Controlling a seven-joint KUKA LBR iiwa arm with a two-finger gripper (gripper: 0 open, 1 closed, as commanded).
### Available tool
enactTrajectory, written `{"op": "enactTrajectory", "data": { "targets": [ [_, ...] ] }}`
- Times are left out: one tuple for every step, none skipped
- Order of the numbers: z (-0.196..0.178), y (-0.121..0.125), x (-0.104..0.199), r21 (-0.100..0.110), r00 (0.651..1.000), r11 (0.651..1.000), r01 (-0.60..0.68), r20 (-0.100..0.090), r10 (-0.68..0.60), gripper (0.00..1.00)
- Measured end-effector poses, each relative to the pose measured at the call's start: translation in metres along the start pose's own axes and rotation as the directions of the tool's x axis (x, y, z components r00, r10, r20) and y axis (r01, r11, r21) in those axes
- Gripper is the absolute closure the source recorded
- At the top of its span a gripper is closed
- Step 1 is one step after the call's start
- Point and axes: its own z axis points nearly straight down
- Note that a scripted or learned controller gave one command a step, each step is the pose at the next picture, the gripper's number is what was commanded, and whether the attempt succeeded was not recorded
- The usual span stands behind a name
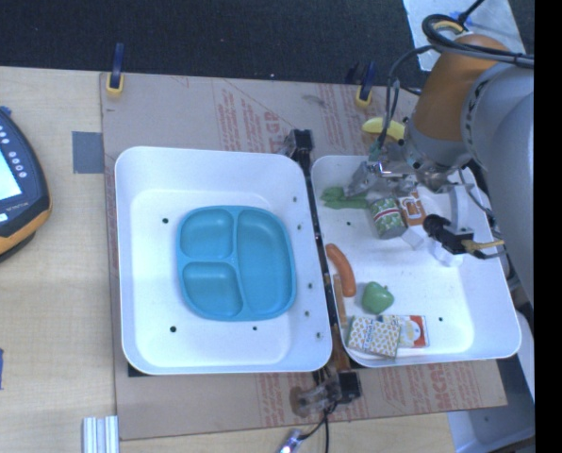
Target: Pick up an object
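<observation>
My gripper (387, 179) hangs over the far part of the right bin (470, 343). Just in front of it a small can with a green and white label (387, 219) is tilted, touching or nearly touching the gripper's tip. Beside the can on its right lies a small orange and white thing (414, 210). A green leafy piece (341, 196) rests at the bin's far left. Nearer the front I see an orange sausage (340, 269), a green pepper (377, 297) and a patterned carton (385, 335).
The left bin (140, 253) holds a blue divided plate (236, 261). A handheld control pad (3, 182) lies on the bench at far left. Yellow clamps (116, 81) hold the cardboard sheet at the back edge. The right bin's front right floor is bare.
</observation>
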Motion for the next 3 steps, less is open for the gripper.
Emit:
{"op": "enactTrajectory", "data": {
  "targets": [
    [0.0,0.0,-0.016,-0.002,1.0,1.0,0.001,0.0,-0.001,0.0],
    [-0.09,-0.004,0.059,0.021,1.0,1.0,-0.002,-0.003,0.002,0.0],
    [-0.015,-0.008,0.018,0.025,1.0,1.0,-0.003,0.0,0.003,0.0]
  ]
}}
